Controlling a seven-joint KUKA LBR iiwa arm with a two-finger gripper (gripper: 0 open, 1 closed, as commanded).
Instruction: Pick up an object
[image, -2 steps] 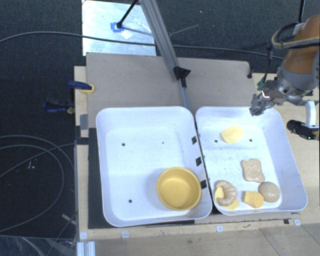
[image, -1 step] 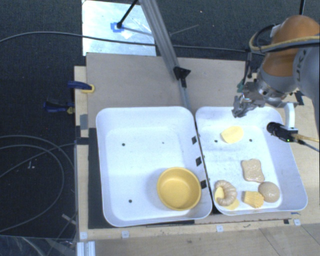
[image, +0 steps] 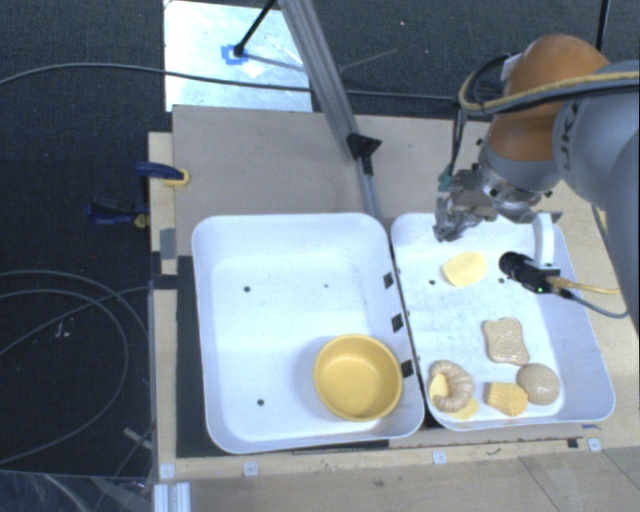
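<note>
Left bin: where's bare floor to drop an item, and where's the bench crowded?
The left bin has bare floor across its far half and near-left side, bordered by its walls and the yellow bowl at near right. The right bin is crowded: chip, cracker, croissant, cheese wedge, round bun, with the gripper over its far end.

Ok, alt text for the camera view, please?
The gripper hangs over the right bin, just above a yellow chip. That bin also holds four more food pieces; the left bin holds a yellow bowl.
</note>
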